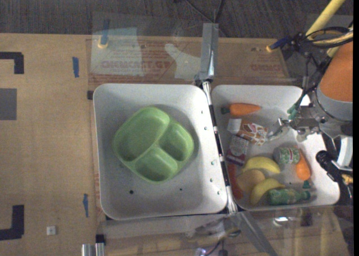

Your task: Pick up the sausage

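Observation:
The sausage (232, 178) is a reddish-brown stick lying along the left wall of the right bin (263, 93), low down and partly tucked under a round yellow fruit (250, 178). My gripper (279, 130) hangs over the middle of that bin, up and to the right of the sausage and well apart from it. It points left toward a snack packet (253, 132). Nothing shows in its grasp. The grey wrist and orange band (338, 78) come in from the right.
The right bin also holds a carrot (244, 109), a second packet (237, 149), two bananas (262, 164) (263, 188), a small can (288, 155), a green bottle (288, 196) and an orange piece (303, 169). A green divided plate (153, 144) sits in the left bin (112, 103).

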### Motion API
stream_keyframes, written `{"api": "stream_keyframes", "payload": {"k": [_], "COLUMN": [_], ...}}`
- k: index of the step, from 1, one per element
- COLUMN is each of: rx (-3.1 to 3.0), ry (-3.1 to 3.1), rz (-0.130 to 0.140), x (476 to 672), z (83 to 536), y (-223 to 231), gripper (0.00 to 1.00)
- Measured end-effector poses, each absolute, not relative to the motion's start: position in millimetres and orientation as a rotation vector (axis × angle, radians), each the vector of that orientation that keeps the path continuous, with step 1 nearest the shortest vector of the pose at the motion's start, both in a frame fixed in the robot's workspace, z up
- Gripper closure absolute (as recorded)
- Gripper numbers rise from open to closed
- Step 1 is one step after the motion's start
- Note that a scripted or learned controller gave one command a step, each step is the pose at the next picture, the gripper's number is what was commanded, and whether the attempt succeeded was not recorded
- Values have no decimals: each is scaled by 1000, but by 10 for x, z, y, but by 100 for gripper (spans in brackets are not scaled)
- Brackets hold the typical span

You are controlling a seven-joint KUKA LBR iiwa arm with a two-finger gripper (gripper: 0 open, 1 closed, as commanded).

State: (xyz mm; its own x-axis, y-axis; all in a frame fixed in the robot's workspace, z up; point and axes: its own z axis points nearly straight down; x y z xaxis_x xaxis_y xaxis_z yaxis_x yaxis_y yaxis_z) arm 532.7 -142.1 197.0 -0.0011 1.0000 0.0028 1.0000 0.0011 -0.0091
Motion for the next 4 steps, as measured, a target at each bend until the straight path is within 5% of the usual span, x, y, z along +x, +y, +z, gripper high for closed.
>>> {"api": "stream_keyframes", "payload": {"k": [1, 2, 3, 4], "rx": [-2291, -2191, -2603, -2392], "ry": [-2138, -2245, -1768, -2030], "rz": [10, 4, -6, 9], "x": [5078, 4809, 5500, 5414], "z": [1804, 906, 872, 1803], "y": [-450, -933, -1040, -783], "gripper": [0, 0, 0, 0]}}
